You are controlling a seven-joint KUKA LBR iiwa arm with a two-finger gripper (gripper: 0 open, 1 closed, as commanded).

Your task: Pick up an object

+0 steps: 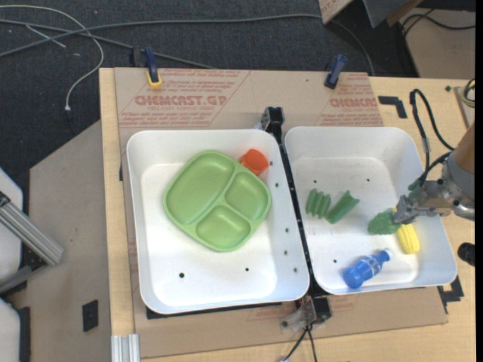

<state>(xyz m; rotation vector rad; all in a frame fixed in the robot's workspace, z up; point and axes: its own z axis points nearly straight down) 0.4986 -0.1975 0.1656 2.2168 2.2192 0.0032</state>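
My gripper [405,211] is low over the right side of the right bin [355,133], reaching in from the right. Its tip is right at a dark green leafy toy [381,223], and contact is hard to judge. Just below it lies a yellow corn-like piece [408,240]. A small blue bottle [365,269] rests near the bin's front wall. Two green pieces, one ridged [318,203] and one smooth [343,207], lie side by side near the bin's middle.
The left bin [196,292] holds a light green divided plate [217,200] with a small orange object [254,160] at its far right edge. Black clips [272,118] join the bins. Cables [423,119] run along the bench's right side.
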